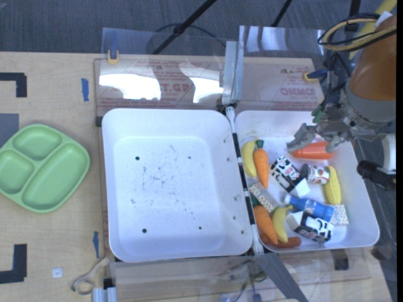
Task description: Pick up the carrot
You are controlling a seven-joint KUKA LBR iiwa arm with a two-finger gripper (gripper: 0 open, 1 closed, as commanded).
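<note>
Carrot lifted above the right bin, with the hold to be kept steady.

On the counter (50,74) two white bins are seen side by side: the left bin (170,168) bare, the right bin (365,225) crowded with toy food. The arm (378,74) is seen reaching in from the right, and its gripper (318,142) is clamped on a carrot (312,150), held level between the fingers (301,136) over the bin's upper part. A straight, slow rise is judged best, so that the carrot is not tipped out of the grip. Two more carrots, one (261,167) beside a banana (249,158), another (265,224) near the front wall, are left lying.
</note>
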